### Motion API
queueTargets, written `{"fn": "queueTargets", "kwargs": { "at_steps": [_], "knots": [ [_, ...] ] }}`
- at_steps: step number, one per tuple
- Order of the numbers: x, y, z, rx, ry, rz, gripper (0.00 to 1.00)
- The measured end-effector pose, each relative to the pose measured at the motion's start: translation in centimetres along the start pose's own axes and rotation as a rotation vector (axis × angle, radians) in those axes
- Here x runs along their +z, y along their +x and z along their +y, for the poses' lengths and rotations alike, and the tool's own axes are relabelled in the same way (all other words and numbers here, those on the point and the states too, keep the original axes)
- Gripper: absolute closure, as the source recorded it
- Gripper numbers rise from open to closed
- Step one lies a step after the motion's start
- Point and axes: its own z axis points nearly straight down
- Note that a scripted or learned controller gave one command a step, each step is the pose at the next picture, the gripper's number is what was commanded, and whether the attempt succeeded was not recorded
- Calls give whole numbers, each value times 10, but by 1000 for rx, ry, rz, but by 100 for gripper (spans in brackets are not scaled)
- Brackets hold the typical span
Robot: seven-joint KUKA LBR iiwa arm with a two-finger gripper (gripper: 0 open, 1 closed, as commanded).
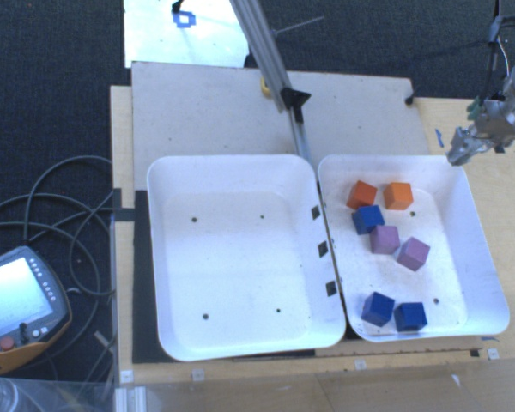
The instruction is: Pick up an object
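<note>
The right bin (pixel 476 230) holds several small cubes. Two orange cubes (pixel 361 194) (pixel 398 196) lie near its far end. A blue cube (pixel 367 219) sits just below them. Two purple cubes (pixel 384 239) (pixel 413 253) lie in the middle. Two more blue cubes (pixel 378 308) (pixel 410 317) rest side by side at the near end. My gripper (pixel 460 151) hangs at the bin's far right corner, above and to the right of the orange cubes, with nothing seen in it.
The left bin (pixel 167 230) sits beside the right one, with black clips along the shared edge. A metal pole (pixel 262 41) slants across the back board. A teach pendant (pixel 17 307) and cables lie on the floor at left.
</note>
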Motion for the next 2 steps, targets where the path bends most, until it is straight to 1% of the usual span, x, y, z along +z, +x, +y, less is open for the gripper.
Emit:
{"fn": "queueTargets", "kwargs": {
  "at_steps": [1, 2],
  "knots": [
    [-14, 0, 1, 0, 5, 2, 100],
    [-1, 53, -21, -4, 10, 5, 100]
  ]
}}
